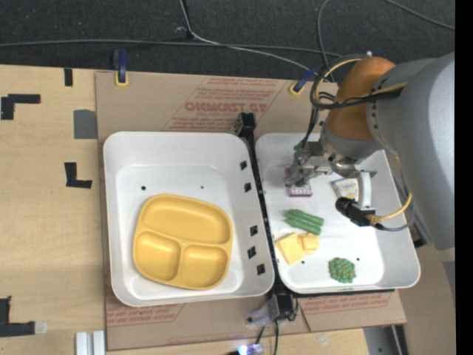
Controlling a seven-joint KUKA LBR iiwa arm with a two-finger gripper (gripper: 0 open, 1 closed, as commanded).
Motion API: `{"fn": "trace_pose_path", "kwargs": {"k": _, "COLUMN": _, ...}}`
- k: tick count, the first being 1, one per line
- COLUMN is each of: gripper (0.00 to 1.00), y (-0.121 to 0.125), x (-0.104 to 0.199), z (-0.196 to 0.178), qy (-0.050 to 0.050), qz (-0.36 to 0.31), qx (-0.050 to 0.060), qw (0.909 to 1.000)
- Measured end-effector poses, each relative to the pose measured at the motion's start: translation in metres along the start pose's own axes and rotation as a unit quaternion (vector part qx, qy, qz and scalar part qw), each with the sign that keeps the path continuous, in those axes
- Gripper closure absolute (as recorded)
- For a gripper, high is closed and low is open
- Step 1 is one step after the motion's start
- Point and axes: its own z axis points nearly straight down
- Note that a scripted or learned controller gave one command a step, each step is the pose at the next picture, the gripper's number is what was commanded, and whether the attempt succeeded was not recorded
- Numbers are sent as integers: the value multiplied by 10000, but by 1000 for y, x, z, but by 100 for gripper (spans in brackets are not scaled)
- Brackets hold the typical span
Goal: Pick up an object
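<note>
The desk [44,220] carries two white bins side by side: the left bin [118,154] holds a yellow divided tray [182,240], and the right bin [399,268] holds the small things that could be picked. The arm [414,124] reaches in from the right, and its end effector [301,174] hangs low over the far left part of the right bin. A small purple-and-white piece [300,191] lies right at its tip, on the near side, so close that it reads as the likely target; whether the end effector is open, closed or already gripping it, I cannot tell from this angle. The other candidates lie nearer the viewer: a green bean-like piece [304,220] with its long axis running left to right and slightly tilted, then a yellow block [297,245] just near of that, and a round green lump [341,270] toward the near right corner. Of all these, the purple-and-white piece needs the least travel.
</note>
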Motion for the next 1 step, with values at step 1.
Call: {"fn": "trace_pose_path", "kwargs": {"k": 1, "gripper": 100, "y": 6, "x": 2, "z": -44, "qy": 28, "qz": 5, "qx": 56, "qw": 10000}}
